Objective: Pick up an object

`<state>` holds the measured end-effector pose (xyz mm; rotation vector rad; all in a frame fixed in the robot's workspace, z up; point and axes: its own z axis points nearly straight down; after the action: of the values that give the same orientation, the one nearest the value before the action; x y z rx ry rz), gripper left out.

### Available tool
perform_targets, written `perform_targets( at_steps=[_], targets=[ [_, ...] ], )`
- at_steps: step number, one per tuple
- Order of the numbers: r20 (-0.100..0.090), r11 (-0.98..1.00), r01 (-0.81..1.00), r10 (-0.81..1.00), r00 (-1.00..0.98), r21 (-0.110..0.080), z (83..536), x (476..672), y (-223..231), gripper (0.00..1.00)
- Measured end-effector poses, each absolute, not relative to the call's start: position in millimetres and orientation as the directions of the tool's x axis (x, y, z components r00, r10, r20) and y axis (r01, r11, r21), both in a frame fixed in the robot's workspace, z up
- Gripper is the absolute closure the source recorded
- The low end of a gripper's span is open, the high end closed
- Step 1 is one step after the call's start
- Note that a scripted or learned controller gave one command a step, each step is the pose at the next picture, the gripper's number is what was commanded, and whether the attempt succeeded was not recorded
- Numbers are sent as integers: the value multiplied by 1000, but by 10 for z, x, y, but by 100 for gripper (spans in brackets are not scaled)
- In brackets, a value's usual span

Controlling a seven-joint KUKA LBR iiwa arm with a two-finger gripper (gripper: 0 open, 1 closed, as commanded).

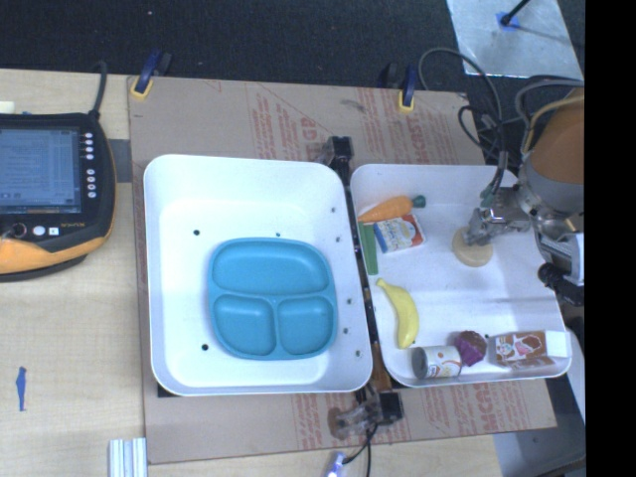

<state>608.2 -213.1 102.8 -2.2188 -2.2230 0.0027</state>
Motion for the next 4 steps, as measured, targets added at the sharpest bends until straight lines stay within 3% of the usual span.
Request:
perform_targets(
  at_steps=[1,2,3,4],
  targets=[
    [-1,2,1000,1000,-2,-2,1026,6081,-2131,0],
    [-1,4,1000,1000,-4,-1,923,6290,-2040,0],
    [-1,7,1000,1000,-7,-4,916,6057,-1762,0],
    [-2,9,1000,1000,-9,-6,1020,6057,-1774,100]
  ],
)
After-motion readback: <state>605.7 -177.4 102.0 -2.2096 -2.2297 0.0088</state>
